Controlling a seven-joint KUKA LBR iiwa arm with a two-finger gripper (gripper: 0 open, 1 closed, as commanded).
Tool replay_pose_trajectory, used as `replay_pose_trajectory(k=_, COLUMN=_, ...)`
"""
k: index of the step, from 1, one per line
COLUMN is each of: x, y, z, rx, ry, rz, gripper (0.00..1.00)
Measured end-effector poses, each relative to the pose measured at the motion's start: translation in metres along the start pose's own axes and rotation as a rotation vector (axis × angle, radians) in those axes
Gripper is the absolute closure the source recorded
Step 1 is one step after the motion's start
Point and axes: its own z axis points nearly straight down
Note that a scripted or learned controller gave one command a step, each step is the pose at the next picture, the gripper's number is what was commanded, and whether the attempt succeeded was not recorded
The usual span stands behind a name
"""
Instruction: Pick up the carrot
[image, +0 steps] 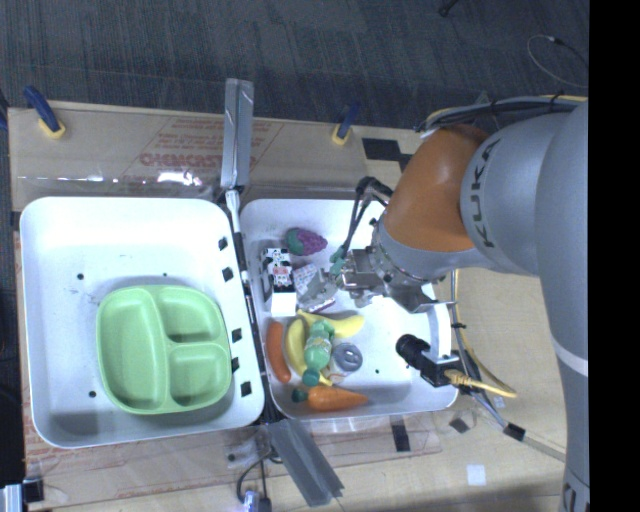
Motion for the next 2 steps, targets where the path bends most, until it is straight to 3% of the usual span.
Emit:
replay_pose_trajectory(k=1, x=-0.0413, y=-0.0461, z=0.1024, rx=-0.003, ry=0.000, rz=0.116, gripper=0.00)
replay_pose_trajectory(k=2, x=-0.0413, y=-0.0461, z=0.1024, rx=-0.004, ry=0.000, rz=0.116, gripper=0.00)
